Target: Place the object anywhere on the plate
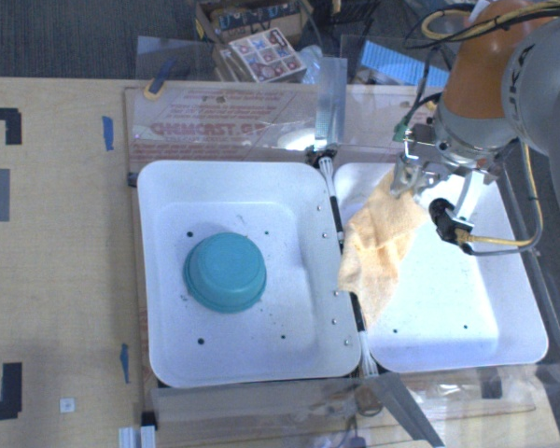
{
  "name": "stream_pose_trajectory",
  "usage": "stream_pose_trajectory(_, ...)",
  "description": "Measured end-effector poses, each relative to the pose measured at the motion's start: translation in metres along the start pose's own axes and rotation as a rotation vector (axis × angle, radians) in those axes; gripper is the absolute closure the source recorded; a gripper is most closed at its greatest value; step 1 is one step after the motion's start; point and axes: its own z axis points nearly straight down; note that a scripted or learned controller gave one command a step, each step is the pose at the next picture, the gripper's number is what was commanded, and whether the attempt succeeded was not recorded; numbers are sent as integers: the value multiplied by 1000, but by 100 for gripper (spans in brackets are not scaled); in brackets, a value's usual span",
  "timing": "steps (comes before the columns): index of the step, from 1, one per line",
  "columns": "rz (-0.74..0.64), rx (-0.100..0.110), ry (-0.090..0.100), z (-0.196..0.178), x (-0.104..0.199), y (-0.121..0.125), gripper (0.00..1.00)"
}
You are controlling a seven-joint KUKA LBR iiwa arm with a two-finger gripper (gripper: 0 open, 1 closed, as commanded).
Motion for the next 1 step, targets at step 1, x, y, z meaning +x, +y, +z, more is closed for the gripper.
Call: stream_pose_trajectory(1,-2,-2,1,-28,0,1,100)
